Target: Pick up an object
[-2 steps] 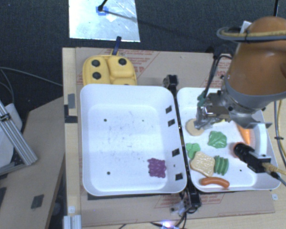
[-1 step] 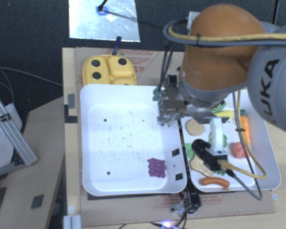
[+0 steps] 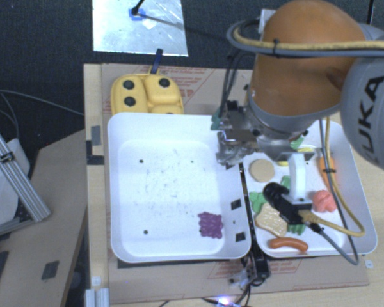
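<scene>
From my station I see the grey arm with its glossy orange dome (image 3: 307, 50) reaching across the upper right of the frame. Below it the metal gripper (image 3: 232, 151) sits over the seam where the two bins meet, towards the upper end of that seam. I cannot tell whether it is spread or closed, because the wrist body covers it from above. The things to pick from are split unevenly. The shallow white plastic left bin (image 3: 115, 190) in the middle of the frame has a smooth floor dusted with dark specks. It carries one knobbly purple grape cluster (image 3: 210, 224) near its lower right corner, well apart from the gripper. The shallow white plastic right bin (image 3: 363, 217) at lower right holds the rest in a loose crowd. A flat round beige disc (image 3: 262, 169) lies just below the gripper. A jagged green leaf-shaped piece (image 3: 256, 200) lies under that, touching a tan toast-shaped slab (image 3: 271, 221). A smooth red-orange sausage (image 3: 288, 244) lies along the bin's lower wall, and a lumpy salmon-pink piece (image 3: 324, 201) lies further right. Both bins rest on a brown cardboard sheet (image 3: 198, 82) laid over the pale tabletop (image 3: 57, 165). Beyond the left bin's upper edge stands a rounded yellow moulded plastic block (image 3: 147, 94) with dark round spots. A crinkled silvery foil sheet (image 3: 139, 18) lies at the upper left of the frame.
</scene>
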Tool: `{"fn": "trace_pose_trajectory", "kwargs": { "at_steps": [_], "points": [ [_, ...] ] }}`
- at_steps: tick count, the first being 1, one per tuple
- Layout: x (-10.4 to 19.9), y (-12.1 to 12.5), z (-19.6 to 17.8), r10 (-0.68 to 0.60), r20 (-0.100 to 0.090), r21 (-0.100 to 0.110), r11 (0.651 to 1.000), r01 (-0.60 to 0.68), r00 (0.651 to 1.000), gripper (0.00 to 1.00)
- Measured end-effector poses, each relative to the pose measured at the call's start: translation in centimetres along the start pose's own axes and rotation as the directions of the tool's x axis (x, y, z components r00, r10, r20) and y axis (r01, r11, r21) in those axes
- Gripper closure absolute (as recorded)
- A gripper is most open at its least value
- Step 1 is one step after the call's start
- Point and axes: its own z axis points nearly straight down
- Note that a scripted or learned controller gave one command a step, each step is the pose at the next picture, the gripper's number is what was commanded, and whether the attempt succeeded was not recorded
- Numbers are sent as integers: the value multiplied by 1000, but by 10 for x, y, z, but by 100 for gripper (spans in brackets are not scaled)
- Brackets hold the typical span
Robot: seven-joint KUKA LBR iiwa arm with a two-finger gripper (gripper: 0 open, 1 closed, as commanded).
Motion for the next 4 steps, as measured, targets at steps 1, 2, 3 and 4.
{"fn": "trace_pose_trajectory", "kwargs": {
  "at_steps": [1,2,3,4],
  "points": [
    [0,1,-11,-3,-1,-2,1000,3,1000,100],
    [0,1,-22,-8,-2,-4,1000,8,1000,100],
    [0,2,-32,-13,-3,-5,1000,13,1000,100],
    [0,3,-43,-20,-3,-8,1000,20,1000,100]
  ]
}}
